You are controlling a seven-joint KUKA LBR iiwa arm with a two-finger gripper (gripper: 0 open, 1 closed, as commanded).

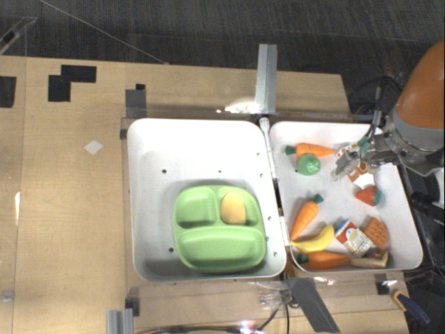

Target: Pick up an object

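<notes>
Jaws low over the right bin [411,242], grip unclear

Whether the jaws are open cannot be told. A small orange-and-white piece [361,173] lies just beside them, a green ball [308,164] and carrot [314,149] farther left.

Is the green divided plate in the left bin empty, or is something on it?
Not empty. The green divided plate holds one yellow egg-shaped item in its upper right compartment; its other two compartments look bare.

On the worktop [62,207] you see two bins side by side: left bin [149,186] holds a divided plate [219,239]; right bin [407,218] holds toy foods [334,239].
</notes>
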